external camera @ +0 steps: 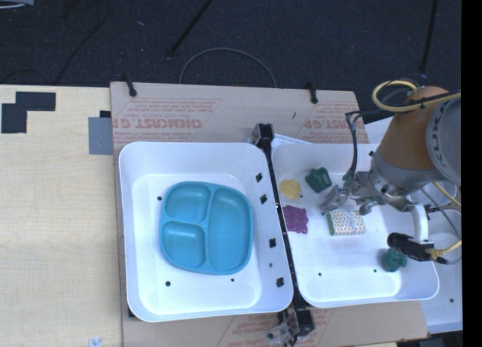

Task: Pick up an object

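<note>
Reaching in from the right, my gripper (340, 204) hangs low over the right bin (422, 293), just above a small speckled block (346, 223). Whether I am touching that block I cannot tell, and nothing shows plainly between my metal parts; how I stand, parted or closed, is not clear from this slant.

Counting what lies under me: two white bins sit side by side. The left bin (139, 187) bears one blue divided plate (205, 226) with three compartments. The right bin bears five small things: one yellow piece (291, 188) near the divider, one dark green piece (318, 179) beside it toward the back, one purple piece (295, 219) in front of the yellow one, the one speckled block just right of the purple, and one teal-green piece (392, 260) well apart toward the front right, touching a black part (407, 245) of my arm's fittings.

My orange band (410, 138) sits at the right, above the wrist.
</note>
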`<move>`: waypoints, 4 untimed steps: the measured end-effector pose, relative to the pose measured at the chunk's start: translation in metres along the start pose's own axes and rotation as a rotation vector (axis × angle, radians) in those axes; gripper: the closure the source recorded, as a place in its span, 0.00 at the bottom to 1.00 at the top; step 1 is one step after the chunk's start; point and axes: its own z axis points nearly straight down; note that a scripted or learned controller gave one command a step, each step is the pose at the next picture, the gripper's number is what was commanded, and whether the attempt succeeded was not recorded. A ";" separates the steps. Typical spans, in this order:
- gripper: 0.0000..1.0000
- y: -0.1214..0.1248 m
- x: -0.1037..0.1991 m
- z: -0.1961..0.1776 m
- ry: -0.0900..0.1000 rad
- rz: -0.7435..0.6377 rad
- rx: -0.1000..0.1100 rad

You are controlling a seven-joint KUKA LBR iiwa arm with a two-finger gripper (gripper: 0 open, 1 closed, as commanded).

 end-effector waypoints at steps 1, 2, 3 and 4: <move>1.00 0.001 -0.002 -0.014 -0.001 0.003 -0.004; 1.00 0.005 0.001 -0.057 -0.002 -0.001 -0.010; 1.00 0.003 0.007 -0.118 -0.003 -0.002 -0.012; 1.00 0.003 0.006 -0.128 -0.002 -0.002 -0.008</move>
